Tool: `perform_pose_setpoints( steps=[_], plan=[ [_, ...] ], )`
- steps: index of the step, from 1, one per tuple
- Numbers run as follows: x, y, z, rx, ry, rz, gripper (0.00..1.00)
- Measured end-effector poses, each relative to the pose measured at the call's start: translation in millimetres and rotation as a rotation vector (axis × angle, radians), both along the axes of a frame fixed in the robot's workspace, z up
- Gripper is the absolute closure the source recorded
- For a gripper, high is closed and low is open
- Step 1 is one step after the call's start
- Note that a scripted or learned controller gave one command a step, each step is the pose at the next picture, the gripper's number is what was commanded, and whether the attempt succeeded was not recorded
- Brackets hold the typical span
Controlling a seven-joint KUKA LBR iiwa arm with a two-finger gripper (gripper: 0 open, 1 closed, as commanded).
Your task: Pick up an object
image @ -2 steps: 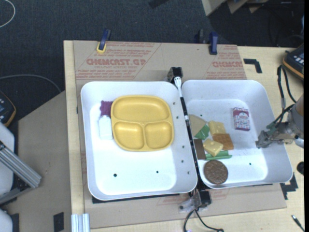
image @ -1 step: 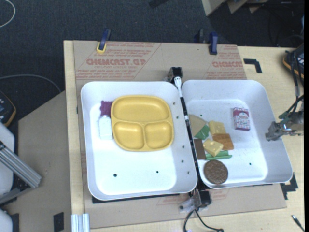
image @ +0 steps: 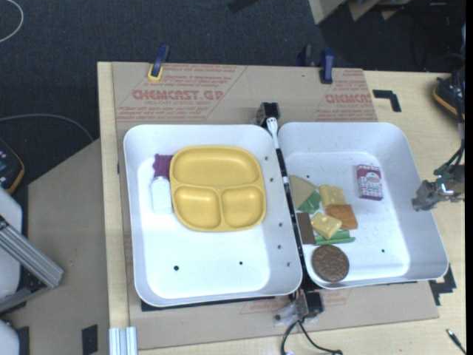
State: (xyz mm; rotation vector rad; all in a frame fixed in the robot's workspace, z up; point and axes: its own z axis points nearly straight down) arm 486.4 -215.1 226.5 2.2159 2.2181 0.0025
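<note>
The right bin (image: 392,143) holds a small red and white packet (image: 369,182) near its back. A loose pile of flat pieces lies by its left wall: tan (image: 300,187), green (image: 310,200), yellow (image: 332,195), orange (image: 343,216) and a dark brown strip (image: 307,228). A round brown disc (image: 329,262) sits at the front. My gripper (image: 430,194) hangs at the right rim of this bin, well to the right of the packet and apart from every object.
The left bin (image: 199,272) carries a yellow three-compartment tray (image: 218,187), with a purple item (image: 162,164) and a white bottle-like item (image: 160,194) against its left side. Clamps (image: 156,72) (image: 326,66) stand at the bench's back edge.
</note>
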Motion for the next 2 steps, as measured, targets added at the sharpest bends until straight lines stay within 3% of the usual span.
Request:
perform_pose_setpoints(
  steps=[2],
  plan=[
    [75.0,72.3,8.6,0.002,0.0,0.005,1.0]
  ],
)
